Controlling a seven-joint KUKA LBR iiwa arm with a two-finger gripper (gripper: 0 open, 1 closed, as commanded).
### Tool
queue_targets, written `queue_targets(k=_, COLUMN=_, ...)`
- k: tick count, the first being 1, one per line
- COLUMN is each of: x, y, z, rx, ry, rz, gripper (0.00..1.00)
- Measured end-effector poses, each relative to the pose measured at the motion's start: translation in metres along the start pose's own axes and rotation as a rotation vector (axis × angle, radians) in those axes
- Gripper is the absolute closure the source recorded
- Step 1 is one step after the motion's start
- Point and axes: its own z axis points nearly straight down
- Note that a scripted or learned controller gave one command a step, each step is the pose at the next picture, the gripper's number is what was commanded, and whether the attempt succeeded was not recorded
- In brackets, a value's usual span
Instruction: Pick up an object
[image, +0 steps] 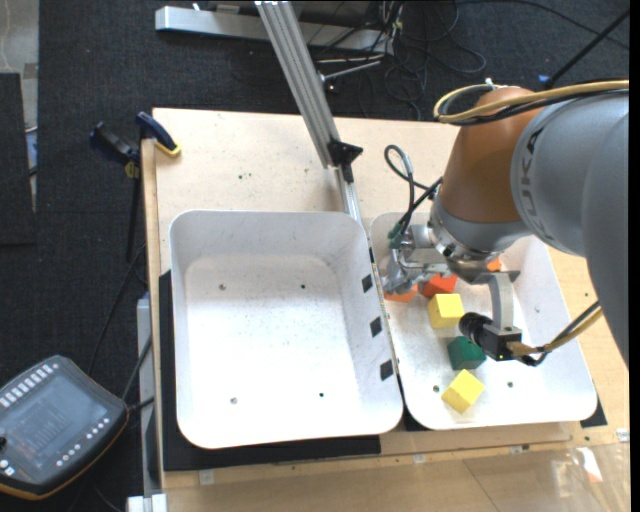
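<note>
- Nearest the front of the right bin (560, 395): yellow cube (462, 390), free on all sides, tilted on the floor. Looks light, rigid, smooth-faced; best pinched across two flat opposite faces, not the corners.
- Just behind it: green block (465, 352), dark, touching or nearly touching a black fitting (487, 335) on the arm's cable. Probably light and hard too, but crowded, so awkward to close on.
- Further back: second yellow cube (446, 309), flat faces showing, close to an orange block (436, 286) and an orange piece (400, 294) by the bin wall.
- Above those orange pieces: gripper (408, 268), low over the bin's far left part, half hidden under the wrist; cannot tell how the pincer stands, nor whether anything sits in it.
- Left: other bin (270, 225).
- Judgement: all blocks stiff, unbreakable, slightly slippery; front cube the easiest target.
</note>
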Motion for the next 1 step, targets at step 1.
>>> queue_targets(k=1, x=0.0551, y=0.0101, z=-0.0155, rx=0.000, ry=0.000, rz=-0.001, gripper=1.00)
